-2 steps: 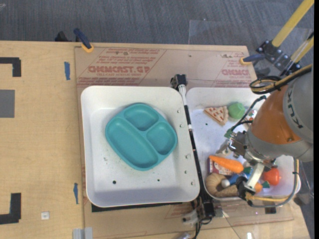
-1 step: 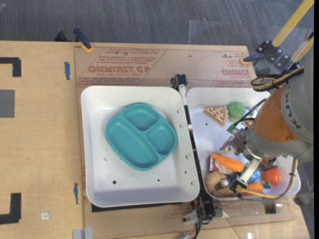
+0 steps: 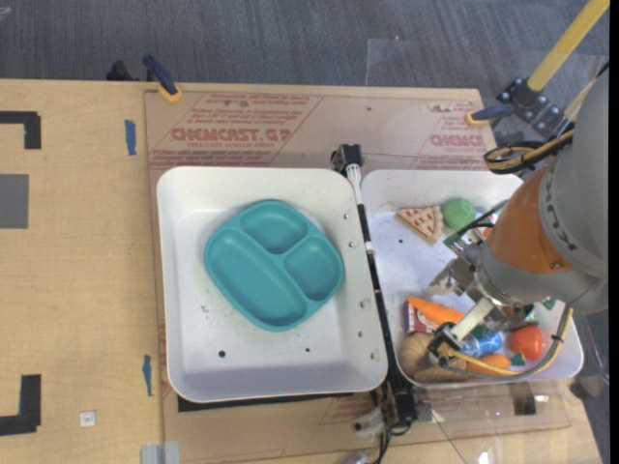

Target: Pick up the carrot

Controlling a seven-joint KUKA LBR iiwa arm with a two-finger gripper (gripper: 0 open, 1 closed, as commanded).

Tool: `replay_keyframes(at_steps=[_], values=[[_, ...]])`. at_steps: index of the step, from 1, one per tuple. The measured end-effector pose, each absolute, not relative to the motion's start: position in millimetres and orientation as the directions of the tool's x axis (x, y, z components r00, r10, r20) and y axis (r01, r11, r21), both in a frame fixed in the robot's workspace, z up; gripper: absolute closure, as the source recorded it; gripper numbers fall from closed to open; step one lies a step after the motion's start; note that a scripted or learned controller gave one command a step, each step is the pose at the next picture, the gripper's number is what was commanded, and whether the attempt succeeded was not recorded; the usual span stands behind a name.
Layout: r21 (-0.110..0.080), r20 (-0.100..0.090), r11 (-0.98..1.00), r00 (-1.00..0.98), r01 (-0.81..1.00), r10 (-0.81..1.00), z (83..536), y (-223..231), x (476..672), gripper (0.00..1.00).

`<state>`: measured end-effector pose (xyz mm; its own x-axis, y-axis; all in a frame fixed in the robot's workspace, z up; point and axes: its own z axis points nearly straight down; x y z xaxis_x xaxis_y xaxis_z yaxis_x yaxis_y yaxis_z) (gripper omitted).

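The carrot (image 3: 434,310), a short orange piece, lies in the right bin (image 3: 387,201) near its left-middle. My gripper (image 3: 460,288) hangs low over this bin, just right of and slightly above the carrot, very close to its right end. The grey wrist and orange band of the arm cover the bin's right side. I do not see the carrot lifted; it rests on the bin floor.
Around the carrot lie a brown rounded item (image 3: 415,350), a blue piece (image 3: 486,342), a red tomato (image 3: 528,341) and another orange piece (image 3: 491,362). A pizza slice (image 3: 421,221) and a green item (image 3: 458,211) sit farther back. The left bin (image 3: 184,288) holds a teal divided plate (image 3: 274,263).
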<state>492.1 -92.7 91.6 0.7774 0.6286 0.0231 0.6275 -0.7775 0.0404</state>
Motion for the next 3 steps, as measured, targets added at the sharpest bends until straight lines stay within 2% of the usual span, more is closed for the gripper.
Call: replay_keyframes(at_steps=[1, 2, 3], values=[[0.033, 0.047, -0.938, 0.937, 0.345, 0.346, 94.8, -99.0, 497.7, 0.00], [0.026, 0.041, -0.952, 0.951, 0.305, 0.306, 93.2, -92.6, 495.1, 0.00], [0.021, 0.029, -0.919, 0.918, 0.395, 0.395, 91.1, -92.3, 492.0, 0.00]])
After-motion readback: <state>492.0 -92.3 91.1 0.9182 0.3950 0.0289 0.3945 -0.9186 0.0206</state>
